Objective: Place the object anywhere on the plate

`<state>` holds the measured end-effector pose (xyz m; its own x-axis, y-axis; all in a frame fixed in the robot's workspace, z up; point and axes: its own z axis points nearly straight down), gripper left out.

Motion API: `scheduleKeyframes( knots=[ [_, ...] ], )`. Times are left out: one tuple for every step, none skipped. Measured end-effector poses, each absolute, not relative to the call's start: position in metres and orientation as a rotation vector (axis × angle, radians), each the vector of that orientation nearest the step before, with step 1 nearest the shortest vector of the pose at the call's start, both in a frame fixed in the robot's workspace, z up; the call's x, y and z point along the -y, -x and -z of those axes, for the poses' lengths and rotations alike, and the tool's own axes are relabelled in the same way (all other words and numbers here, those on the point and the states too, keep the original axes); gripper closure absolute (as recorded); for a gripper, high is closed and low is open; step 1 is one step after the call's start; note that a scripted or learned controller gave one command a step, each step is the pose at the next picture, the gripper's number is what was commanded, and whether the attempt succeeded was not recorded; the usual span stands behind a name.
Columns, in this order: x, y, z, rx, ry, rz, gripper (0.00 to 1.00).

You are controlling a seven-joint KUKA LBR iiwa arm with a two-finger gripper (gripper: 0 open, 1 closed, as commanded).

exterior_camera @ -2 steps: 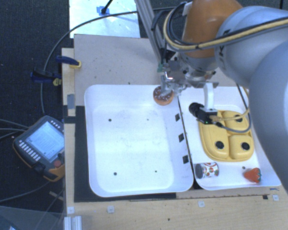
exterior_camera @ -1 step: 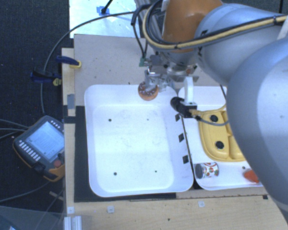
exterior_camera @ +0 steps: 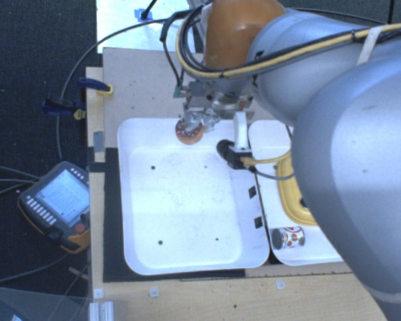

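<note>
My gripper [exterior_camera: 191,123] hangs over the far edge of the left bin [exterior_camera: 180,246], below the orange band of the arm. A small round brown-orange object [exterior_camera: 188,134] sits between its fingertips, and the fingers are shut on it. The yellow plate [exterior_camera: 289,194] lies in the right bin [exterior_camera: 301,256]. The arm covers most of the plate, so only its left rim shows. The gripper and object are left of the plate and farther back.
A small white can with red spots [exterior_camera: 288,237] lies in the right bin in front of the plate. A black cable fitting [exterior_camera: 230,154] hangs from the wrist over the divide between the bins. A teach pendant [exterior_camera: 57,204] rests off the bench at left.
</note>
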<state>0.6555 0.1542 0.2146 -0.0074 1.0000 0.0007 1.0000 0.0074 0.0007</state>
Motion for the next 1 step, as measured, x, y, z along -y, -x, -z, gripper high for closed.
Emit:
scheduleKeyframes(
  knots=[
    [-0.1525, -0.6558, -0.2155, -2.227, -2.215, -0.001, 0.0]
  ],
)
